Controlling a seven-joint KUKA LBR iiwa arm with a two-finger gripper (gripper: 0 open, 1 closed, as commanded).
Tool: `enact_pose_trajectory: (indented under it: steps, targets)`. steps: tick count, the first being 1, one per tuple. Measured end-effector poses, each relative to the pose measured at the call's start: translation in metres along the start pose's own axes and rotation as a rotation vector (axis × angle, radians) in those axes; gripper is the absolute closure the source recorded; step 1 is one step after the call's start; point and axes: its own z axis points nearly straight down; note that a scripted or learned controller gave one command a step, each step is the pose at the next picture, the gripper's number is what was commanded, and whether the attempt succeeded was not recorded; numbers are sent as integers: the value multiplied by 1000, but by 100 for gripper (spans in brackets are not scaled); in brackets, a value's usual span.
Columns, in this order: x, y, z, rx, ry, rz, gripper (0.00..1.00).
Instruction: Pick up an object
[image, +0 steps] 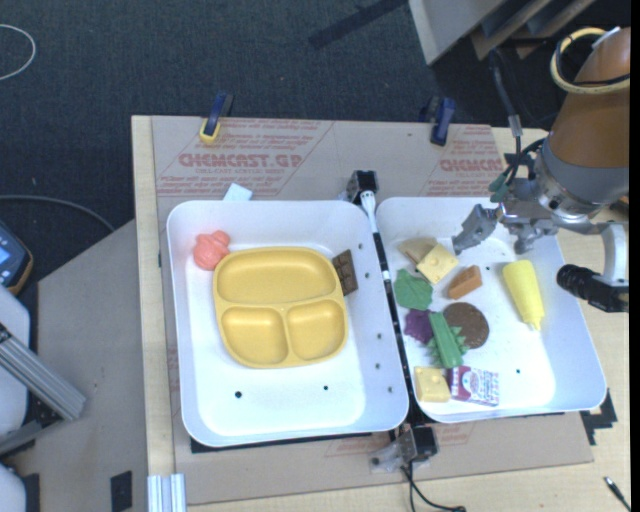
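The arm reaches in from the right, and its pincer (497, 226) hovers over the back of the right bin (570, 385), fingers spread apart with nothing between them. Just beneath and ahead sit a pale cheese wedge (437, 265) and an orange-brown piece (464, 282); the yellow corn cob (524, 292) lies to the right of them. Nearer the front: green leaves (412, 291), a brown round patty (469, 324), a small carton (475, 386). The left bin (190, 330) carries a yellow divided tray (280, 304) and a pink toy (210, 249).
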Motion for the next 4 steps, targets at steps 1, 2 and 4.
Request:
enact_pose_trajectory:
  steps: [1,2,4]
  targets:
    - [0,2,-7,-12,-1,-2,0]
    - [5,0,37,-7,0,-2,0]
    - [12,1,152,-7,0,-2,0]
